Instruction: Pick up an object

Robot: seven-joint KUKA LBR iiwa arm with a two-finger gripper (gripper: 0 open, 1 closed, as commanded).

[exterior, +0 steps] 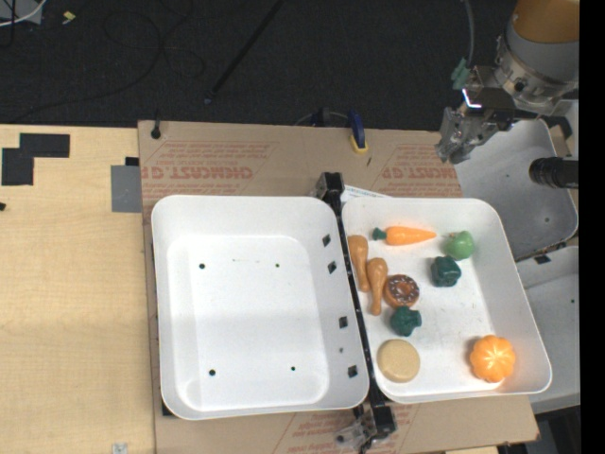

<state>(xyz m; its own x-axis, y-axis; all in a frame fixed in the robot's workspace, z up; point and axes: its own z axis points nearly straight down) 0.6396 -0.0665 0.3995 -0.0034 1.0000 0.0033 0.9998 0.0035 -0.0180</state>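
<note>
grey tool point(460, 138) blurry, above right bin point(515, 282).

Take the doughnut point(402, 290) in the right bin point(515, 282) as your landmark. Tight on its left stand two tan pieces point(367, 268), and a dark green piece point(406, 321) sits just below it, so approach from those sides is cramped. Above it, the carrot point(409, 235) lies crosswise with a narrow gap between. To its right, another dark green piece point(445, 271) and a light green ball point(460, 245) crowd the upper corner. Down and right of the doughnut you have open floor between the cream disc point(398, 359) and the orange point(492, 358). Far left of it, the left bin point(189, 218) gives you broad room.
</note>
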